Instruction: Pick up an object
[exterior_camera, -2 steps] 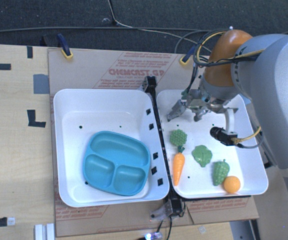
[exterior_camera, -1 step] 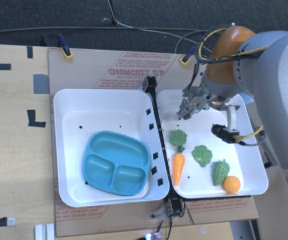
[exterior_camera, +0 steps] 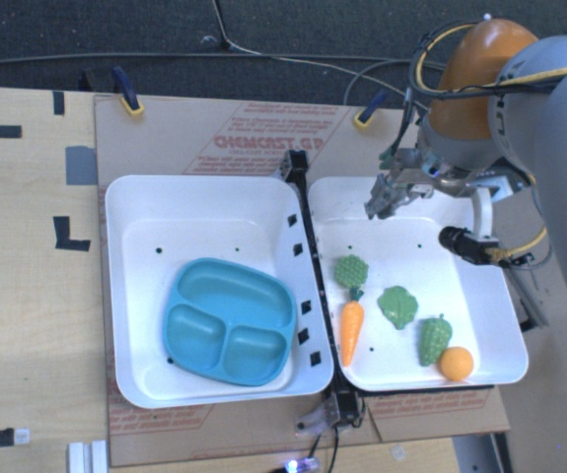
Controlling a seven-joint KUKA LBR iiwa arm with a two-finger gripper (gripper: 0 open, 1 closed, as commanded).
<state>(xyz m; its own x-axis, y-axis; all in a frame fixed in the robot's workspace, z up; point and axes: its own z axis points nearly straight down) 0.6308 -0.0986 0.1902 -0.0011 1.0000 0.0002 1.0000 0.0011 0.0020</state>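
Beside broccoli, orange carrot

gripper above right bin; carrot inside | tray in left bin

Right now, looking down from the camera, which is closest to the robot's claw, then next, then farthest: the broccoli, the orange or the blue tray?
Measured from the gripper:
1. Broccoli, right bin, just below it.
2. Orange, right bin's near corner.
3. Blue tray, left bin.
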